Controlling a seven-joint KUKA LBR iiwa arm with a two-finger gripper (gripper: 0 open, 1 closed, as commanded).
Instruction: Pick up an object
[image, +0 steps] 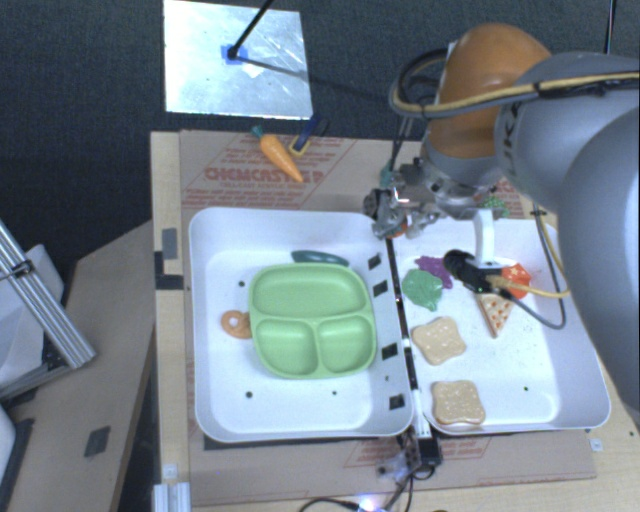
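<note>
arm (560, 130) fills upper right, over right bin (580, 390). green divided plate (312, 320) sits in left bin (215, 300). gripper (400, 212) at right bin's upper-left corner; grip state can't be told. green toy (423, 289), purple piece (433, 266) just below it; two toast slices (438, 340) nearer the front.

The arm (585, 150) at the frame's right is smooth grey, with a glossy orange band (490, 65) (yellow and black cables looped around it).
</note>
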